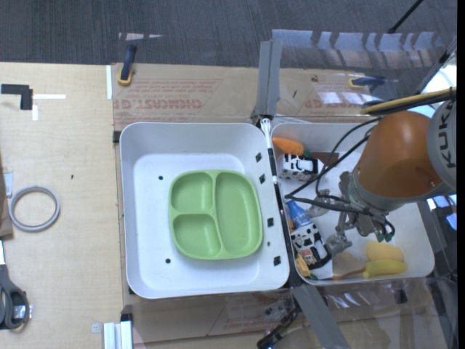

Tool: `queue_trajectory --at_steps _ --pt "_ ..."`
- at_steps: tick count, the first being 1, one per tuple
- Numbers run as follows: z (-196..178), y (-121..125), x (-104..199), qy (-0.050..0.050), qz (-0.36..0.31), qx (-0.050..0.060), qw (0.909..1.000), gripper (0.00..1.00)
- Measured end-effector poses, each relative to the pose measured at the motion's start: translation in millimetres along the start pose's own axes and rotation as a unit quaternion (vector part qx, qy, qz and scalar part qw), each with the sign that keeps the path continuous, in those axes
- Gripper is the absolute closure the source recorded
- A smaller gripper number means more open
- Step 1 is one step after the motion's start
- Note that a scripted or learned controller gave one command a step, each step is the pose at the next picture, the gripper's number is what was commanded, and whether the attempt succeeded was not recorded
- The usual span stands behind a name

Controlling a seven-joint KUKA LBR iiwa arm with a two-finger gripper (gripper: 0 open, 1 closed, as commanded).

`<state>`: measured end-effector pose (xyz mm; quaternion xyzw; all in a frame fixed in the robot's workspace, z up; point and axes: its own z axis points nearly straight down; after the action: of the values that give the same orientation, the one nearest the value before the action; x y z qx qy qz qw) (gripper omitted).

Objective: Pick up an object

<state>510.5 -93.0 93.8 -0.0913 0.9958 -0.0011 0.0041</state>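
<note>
Evidently nothing is lifted yet: the grey 2-finger gripper (340,240) hangs low in the right white bin (420,264) (its grip state I cannot tell), just beside a yellow banana-shaped toy (383,259); grasping and raising remain.

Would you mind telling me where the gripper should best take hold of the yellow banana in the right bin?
Probably across the middle of the yellow banana, coming straight down. It lies flat near the right bin's front corner, long axis left-right, so fingers closing across its narrow width should fit.
</note>
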Motion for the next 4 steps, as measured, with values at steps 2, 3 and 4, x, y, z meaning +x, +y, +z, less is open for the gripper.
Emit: queue_trajectory --at_steps 2,3,4 --pt "1.8 -81.3 -34.1 0.002 0.054 -0.001 0.9985 0.00" --pt "1.1 -12.2 -14.0 0.002 0.117 0.002 0.9931 0.00" --pt "1.9 -9.0 -32.3 0.002 0.103 0.000 0.9947 0.00"
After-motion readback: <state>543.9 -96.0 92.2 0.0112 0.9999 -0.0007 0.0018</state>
